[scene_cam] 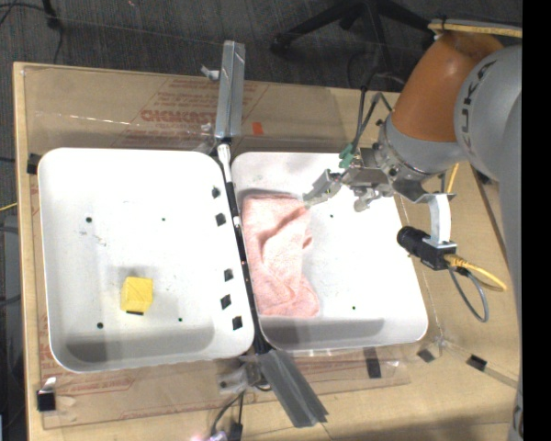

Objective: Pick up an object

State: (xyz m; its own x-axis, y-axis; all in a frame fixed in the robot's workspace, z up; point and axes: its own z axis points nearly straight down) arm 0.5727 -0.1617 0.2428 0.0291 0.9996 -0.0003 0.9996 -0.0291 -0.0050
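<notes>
A crumpled pink cloth (pixel 277 257) lies along the left side of the right bin (pixel 386 288), against the divider. A small yellow block (pixel 137 294) sits in the lower left part of the left bin (pixel 64 182). My gripper (pixel 340 197) hangs over the upper part of the right bin, at the cloth's upper right corner. It is open, and its left finger (pixel 317 191) points down at the cloth's edge. Nothing is between the fingers.
A grey metal bar (pixel 230 90) runs along the divider between the bins, with black clips (pixel 228 276) down its length. A black connector with a yellow cable (pixel 430 248) hangs from the wrist over the right bin's right rim. The grey and orange arm (pixel 450 90) fills the upper right.
</notes>
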